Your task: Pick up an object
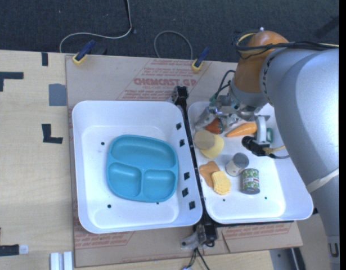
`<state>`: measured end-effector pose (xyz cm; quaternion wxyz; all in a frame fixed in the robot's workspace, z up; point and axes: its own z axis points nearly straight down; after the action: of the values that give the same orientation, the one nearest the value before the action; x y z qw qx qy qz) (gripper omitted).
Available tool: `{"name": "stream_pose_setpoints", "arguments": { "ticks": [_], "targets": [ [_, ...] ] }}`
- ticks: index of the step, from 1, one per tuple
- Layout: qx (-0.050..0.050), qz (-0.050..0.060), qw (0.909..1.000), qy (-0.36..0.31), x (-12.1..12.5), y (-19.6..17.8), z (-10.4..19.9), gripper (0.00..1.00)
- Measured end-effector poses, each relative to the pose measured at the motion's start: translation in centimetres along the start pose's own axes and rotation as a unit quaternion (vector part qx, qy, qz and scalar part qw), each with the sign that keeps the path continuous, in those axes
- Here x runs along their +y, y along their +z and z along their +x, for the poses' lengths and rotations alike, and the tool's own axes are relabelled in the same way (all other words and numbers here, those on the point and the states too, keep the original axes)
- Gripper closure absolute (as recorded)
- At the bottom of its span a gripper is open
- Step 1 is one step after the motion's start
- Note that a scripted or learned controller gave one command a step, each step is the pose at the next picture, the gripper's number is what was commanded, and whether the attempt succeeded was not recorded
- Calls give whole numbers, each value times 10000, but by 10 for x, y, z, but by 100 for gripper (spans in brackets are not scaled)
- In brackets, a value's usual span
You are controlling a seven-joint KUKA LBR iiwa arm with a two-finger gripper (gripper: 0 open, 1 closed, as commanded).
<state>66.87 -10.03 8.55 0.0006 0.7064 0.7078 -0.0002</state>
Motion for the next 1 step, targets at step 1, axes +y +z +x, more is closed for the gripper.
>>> {"name": "stream_pose_setpoints", "arguments": {
  "ticks": [1],
  "targets": [
    [1,-3,10000,0,0,0,-1,0]
  ]
}}
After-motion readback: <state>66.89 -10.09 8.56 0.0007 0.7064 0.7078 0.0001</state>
